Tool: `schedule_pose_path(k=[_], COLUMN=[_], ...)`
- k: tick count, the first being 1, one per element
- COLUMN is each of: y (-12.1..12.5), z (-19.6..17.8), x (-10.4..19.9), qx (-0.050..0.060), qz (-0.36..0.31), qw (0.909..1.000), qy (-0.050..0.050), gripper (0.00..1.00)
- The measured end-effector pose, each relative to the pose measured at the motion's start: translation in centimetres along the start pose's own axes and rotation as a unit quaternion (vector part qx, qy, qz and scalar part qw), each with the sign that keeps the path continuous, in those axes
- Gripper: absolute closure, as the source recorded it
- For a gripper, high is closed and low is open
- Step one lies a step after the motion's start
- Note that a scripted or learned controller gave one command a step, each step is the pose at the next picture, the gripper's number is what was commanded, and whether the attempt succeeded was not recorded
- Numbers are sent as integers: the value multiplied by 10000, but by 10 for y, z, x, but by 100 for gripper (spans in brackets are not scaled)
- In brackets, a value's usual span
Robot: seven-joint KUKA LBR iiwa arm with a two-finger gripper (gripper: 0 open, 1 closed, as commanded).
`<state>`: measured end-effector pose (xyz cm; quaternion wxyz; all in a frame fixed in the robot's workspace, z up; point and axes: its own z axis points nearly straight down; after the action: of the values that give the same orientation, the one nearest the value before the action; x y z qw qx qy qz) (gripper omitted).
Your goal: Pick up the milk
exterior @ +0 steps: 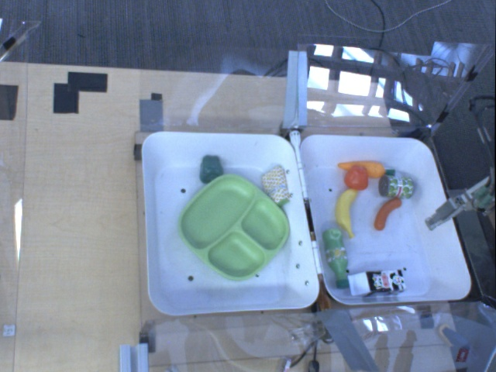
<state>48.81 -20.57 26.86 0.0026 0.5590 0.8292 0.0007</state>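
One boxy cow-print milk carton (379, 282) lying flat, one smooth banana (345, 211); gripper (443, 215) grip, can't tell.

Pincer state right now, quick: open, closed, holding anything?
Pincer: at the right bin's right rim; open or closed cannot be told. Nothing seen held; the milk lies in that bin near its front edge, apart from it.

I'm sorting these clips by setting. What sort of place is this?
Probably a robot lab bench, not a kitchen: two white bins on a wooden table, toy food such as a milk carton and banana, and a loose cable behind.
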Motion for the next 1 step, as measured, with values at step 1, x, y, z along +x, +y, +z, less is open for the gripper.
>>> schedule_pose_path(k=[1], y=[18], z=[131], x=[44], qx=[-1], qz=[-1356], qw=[9908], qy=[8], gripper=[0])
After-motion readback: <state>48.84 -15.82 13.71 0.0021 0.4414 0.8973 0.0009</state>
